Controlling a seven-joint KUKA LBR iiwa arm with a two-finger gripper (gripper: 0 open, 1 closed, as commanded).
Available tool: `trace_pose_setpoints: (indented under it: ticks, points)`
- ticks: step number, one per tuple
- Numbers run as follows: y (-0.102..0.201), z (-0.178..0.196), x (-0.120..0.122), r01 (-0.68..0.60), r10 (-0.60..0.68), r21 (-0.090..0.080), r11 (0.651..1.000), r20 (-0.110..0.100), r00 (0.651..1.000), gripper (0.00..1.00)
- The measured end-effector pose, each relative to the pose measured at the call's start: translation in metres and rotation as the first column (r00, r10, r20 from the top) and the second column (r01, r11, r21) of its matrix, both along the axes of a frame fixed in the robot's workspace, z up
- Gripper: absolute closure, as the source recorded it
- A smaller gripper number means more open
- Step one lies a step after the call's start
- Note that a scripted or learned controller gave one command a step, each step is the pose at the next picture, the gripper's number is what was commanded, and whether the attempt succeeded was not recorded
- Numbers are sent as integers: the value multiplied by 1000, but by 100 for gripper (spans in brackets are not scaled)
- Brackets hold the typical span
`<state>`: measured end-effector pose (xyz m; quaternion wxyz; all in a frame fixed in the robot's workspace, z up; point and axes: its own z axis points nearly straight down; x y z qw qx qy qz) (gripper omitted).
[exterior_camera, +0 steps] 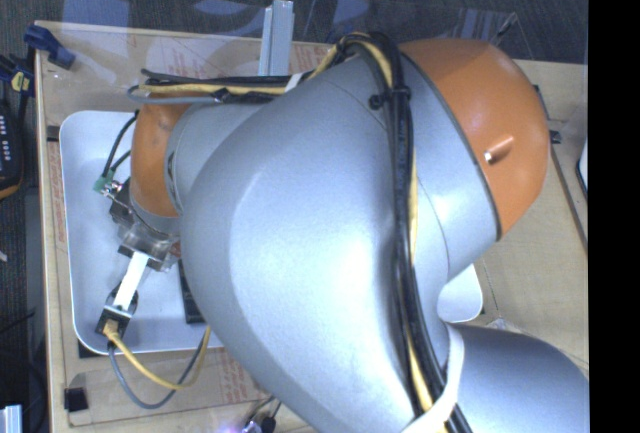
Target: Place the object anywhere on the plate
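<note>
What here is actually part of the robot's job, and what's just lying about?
Part of the job:
- arm, grey with an orange band
- white bin at the view's left, which the arm reaches over

Just lying about:
- blue clamp at the bench corner
- metal post behind the bins

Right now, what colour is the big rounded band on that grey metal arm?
The rounded band is orange; the overhead camera view shows it best.

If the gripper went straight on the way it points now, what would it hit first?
Probably the left bin's white floor: the gripper points down over it. The arm hides the spot beneath, so something there can't be ruled out.
</note>
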<state>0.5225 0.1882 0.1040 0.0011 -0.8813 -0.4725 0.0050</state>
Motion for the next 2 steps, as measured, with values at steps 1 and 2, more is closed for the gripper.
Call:
trace_pose_setpoints:
  ticks: [1,2]
  points:
    - [26,97,-12,-417,417,3,909,6,909,100]
    - [-35,150,24,-307,306,5,952,6,952,100]
